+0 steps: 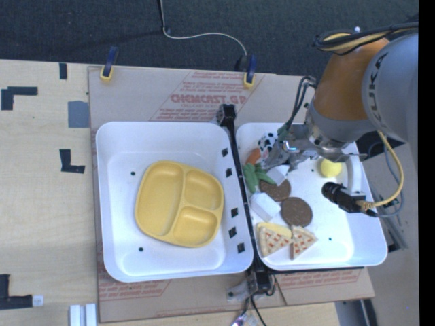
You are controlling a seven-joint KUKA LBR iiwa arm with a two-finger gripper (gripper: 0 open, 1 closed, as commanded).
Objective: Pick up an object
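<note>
Camera view: arm [353, 80] in from the right, gripper [282, 151] low over the far-left part of the right bin [363, 240], parked in the clutter. Can't tell from this angle if it's open, closed or holding anything, since the wrist body covers the tip. Main risk: the pile under it is tight. Black-and-white toy [267, 142], an orange piece [253, 156] and a green piece [253, 177] sit touching or just beside each other against the bin divider [234, 182], so a close could catch two things, pinch an edge and drop it on lift, or wedge against the wall. Second risk: the flat stuff. Two brown discs [289, 202] and the waffle wedges [287, 238] lie flush on the floor nearer the camera, poor purchase for a two-finger pinch. Likeliest targets relative to the tool: the toy is just left and slightly far of it, the green piece just near-left, and the upper disc directly near of it. The yellow ball [331, 168] sits to the right, close to the wrist, and looks the cleanest pick, but it could roll if nudged. Left bin [112, 202] holds a yellow divided tray [180, 202], well apart from the tool. Nothing visibly lifted, so I'd call the pick not done yet.
</note>
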